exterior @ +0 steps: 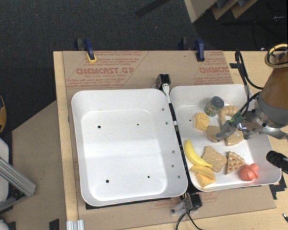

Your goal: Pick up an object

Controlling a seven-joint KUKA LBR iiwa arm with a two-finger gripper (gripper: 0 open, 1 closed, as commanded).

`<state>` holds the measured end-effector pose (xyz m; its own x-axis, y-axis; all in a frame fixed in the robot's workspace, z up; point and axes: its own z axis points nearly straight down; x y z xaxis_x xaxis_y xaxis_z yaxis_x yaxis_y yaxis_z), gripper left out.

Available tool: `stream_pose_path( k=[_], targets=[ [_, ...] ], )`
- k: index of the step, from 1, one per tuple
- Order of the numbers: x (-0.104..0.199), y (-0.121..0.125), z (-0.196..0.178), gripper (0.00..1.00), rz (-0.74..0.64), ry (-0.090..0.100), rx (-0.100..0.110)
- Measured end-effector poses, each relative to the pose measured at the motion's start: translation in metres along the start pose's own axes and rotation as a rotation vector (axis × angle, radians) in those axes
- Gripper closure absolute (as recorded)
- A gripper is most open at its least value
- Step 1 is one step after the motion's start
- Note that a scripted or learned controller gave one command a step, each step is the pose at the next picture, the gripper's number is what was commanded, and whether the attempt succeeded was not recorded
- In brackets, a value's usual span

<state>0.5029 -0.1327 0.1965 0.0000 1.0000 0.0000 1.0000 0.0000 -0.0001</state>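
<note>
Brown board printed "CHEMCAST GP" in red, white bins

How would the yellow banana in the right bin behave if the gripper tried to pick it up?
The banana looks like smooth moulded toy food, so it is probably stiff, light and a little slippery. Its curved shape might pivot between two fingers. It lies close to the right bin's left wall and touches the cracker, so a push would likely move both.
</note>
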Motion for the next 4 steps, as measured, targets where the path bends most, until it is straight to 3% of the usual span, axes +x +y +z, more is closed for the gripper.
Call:
stream_pose_path(
  k=[1,2,3,4],
  targets=[
    [0.023,0.118,0.074,0.00,-0.006,0.000,-0.003],
    [0.035,0.100,0.114,0.00,0.000,0.002,0.005],
    [0.005,0.139,0.113,0.00,0.004,-0.001,0.019],
    [0.004,0.137,0.105,1.00,0.005,-0.001,0.025]
  ],
)
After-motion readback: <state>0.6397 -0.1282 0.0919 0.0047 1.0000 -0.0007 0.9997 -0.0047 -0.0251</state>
